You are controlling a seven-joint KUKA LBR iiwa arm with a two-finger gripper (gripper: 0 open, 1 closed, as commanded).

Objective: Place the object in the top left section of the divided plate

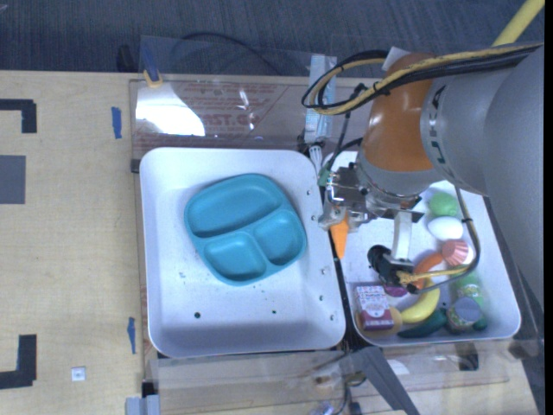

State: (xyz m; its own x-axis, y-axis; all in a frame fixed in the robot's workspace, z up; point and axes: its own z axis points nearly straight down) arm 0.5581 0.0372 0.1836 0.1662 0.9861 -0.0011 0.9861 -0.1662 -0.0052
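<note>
A blue divided plate (246, 227) lies in the left white bin (173, 301), its two smaller sections toward the lower right and all of its sections bare. My gripper (338, 217) hangs over the rim between the two bins, just right of the plate. A small orange carrot-like piece (339, 237) sticks out downward from between its fingers, which are shut on it. The grey arm with its orange band (397, 137) comes in from the upper right.
The right bin (505, 309) holds several toy foods: a green piece (443, 204), a white egg (446, 229), a pink cupcake-like piece (455, 251), a yellow banana (421, 309) and a maroon box (373, 308). A clear plastic sheet (216, 106) lies behind the left bin.
</note>
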